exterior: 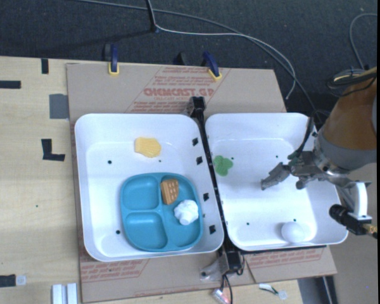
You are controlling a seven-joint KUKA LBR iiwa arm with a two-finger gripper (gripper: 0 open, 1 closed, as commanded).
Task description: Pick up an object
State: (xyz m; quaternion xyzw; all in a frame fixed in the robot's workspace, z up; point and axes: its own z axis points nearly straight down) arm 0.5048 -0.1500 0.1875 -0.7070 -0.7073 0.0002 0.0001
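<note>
We are at the approach step: our claw (280,177) hangs spread and empty over the right bin (253,124). The green object (223,165) lies to its left near the divider, and a white ball (296,231) sits below it. Next we judge it must pick one, centre over it and descend.
</note>
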